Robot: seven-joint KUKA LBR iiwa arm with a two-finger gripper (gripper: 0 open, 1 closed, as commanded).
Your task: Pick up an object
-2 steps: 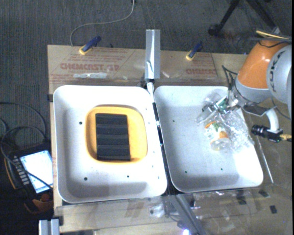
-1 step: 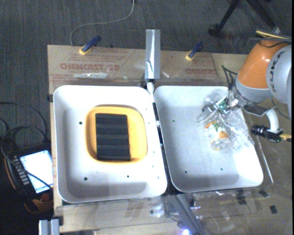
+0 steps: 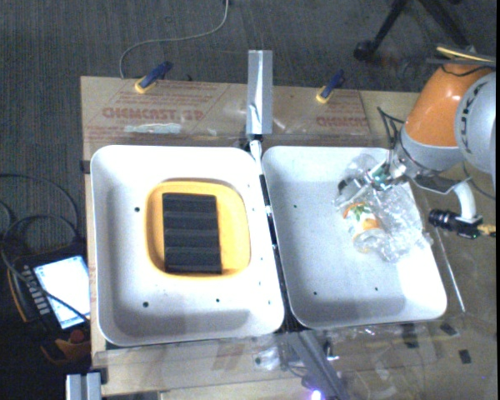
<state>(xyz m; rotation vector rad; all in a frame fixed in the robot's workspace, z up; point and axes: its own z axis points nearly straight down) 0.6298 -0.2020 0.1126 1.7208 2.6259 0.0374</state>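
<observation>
Two white bins point(image 3: 271, 223) set side by side on a cardboard-covered bench point(image 3: 192, 115), dark carpet and cables seen around, yellow tray with black insert point(image 3: 196, 230) laid in left bin, gripper point(image 3: 383, 177) lowered among crumpled clear plastic point(image 3: 387, 215) in right bin, grip state not discernible.

Dark grey carpet point(image 3: 50, 32) covers the floor around the worktop point(image 3: 192, 115), whose brown board surface carries faded red lettering under clear film. Two clamps with blue and yellow grips sit on its far edge, one point(image 3: 152, 76) at eleven o'clock, the other point(image 3: 331, 85) at one o'clock. A thin cable point(image 3: 183, 33) loops across the carpet at twelve o'clock. Black chair legs point(image 3: 400, 11) spread at one o'clock. A handheld control tablet point(image 3: 57, 288) with a lit screen lies at eight o'clock, black cables point(image 3: 25, 192) curling beside it.
</observation>
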